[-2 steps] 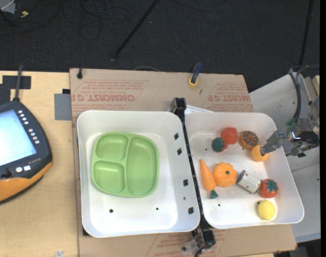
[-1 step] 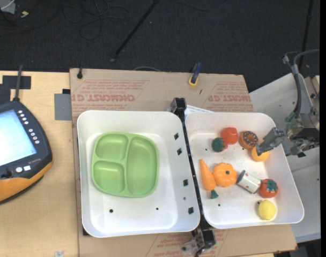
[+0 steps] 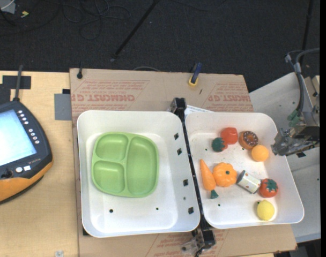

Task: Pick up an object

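The right bin (image 3: 283,197) holds several toy foods: a red pepper (image 3: 229,135), a dark green piece (image 3: 219,144), a brown donut (image 3: 248,139), an orange (image 3: 259,153), a carrot (image 3: 207,175), an orange pumpkin (image 3: 224,174), a small white can (image 3: 248,182) lying on its side, a red tomato (image 3: 268,187) and a yellow lemon (image 3: 265,210). My gripper (image 3: 285,145) hangs at the right rim of this bin, just right of the orange and apart from it. I see nothing held in it.
The left bin (image 3: 98,218) holds a green divided plate (image 3: 125,164). A control tablet (image 3: 15,149) lies on the bench at far left. A black clip (image 3: 178,105) sits at the back where the bins meet. Cardboard lies under both bins.
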You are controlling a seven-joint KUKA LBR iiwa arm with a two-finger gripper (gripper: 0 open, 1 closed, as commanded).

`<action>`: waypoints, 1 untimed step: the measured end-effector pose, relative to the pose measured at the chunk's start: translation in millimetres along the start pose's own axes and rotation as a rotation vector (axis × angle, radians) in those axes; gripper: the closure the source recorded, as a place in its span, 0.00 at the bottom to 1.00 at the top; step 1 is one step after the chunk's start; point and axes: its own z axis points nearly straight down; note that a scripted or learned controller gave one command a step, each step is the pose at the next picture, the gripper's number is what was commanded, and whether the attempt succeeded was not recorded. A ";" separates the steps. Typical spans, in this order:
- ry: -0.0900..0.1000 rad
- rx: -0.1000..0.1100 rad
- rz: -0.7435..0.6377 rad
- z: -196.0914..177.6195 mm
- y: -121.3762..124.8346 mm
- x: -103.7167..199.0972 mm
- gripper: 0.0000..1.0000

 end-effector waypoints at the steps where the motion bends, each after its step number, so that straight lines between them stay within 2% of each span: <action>1: 0.003 0.007 -0.008 79.6 -0.9 110.6 1.00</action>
